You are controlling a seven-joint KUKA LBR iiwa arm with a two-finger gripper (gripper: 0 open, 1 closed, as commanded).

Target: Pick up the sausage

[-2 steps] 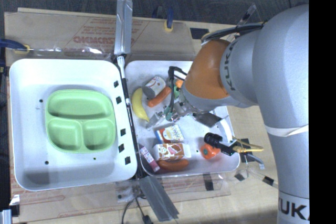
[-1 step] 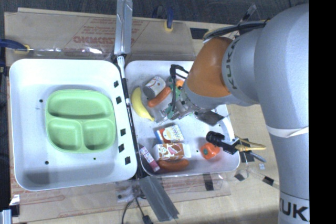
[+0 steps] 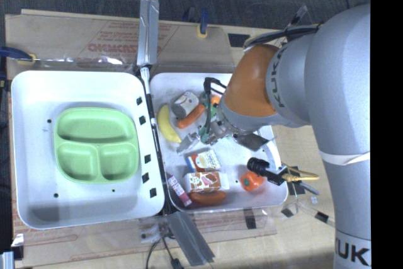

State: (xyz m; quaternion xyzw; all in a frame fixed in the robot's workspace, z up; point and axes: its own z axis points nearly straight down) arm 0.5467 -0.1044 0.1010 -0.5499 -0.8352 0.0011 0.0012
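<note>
Sausage lay in the right bin, flat on the floor by the front wall, just under a small carton. Its long axis ran left-right, roughly along that wall. A dark tube or pen sat at its left end.

Claw was down in the middle of that bin, near the banana and an orange stick-shaped piece. Can't tell if the tips were apart or together; the wrist and clutter hid them. Nothing visibly between them.

Key relation: the sausage was toward the front wall from the claw, with two cartons in between, the upper one just below the claw. So the claw wasn't over the target. My read: it needed to shift frontward and set its tips across the sausage's short width. Risk: the carton touching it and the wall close behind leave little room.

Left bin held a green tray.
</note>
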